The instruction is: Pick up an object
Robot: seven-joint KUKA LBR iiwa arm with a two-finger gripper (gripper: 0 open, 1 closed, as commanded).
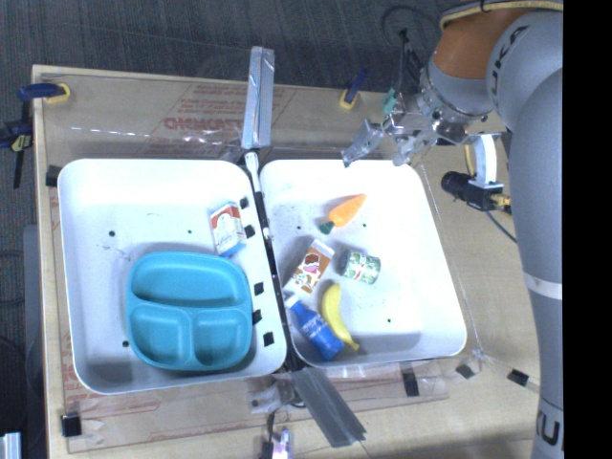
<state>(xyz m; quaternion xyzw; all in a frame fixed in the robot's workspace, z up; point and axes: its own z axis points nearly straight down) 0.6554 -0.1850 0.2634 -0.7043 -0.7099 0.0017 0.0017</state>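
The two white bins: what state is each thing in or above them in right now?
Two-finger tool: above the right bin's far rim, nothing between its fingers.
Blue plastic divided tray: lying flat in the left bin.
Small red-and-white carton: lying beside the tray.
Orange toy carrot: lying down.
Green-labelled small can: on its side.
Yellow toy banana: lying against a blue bottle.

The right bin (435, 256) leaves me open floor along its 3 o'clock side and its 12 o'clock corner. Toward 7 o'clock it crowds up: carrot (345, 209), can (360, 267), carton (311, 269), banana (336, 316) and blue bottle (314, 330). In the left bin (86, 256), the blue tray (191, 310) blocks the 6 o'clock half.
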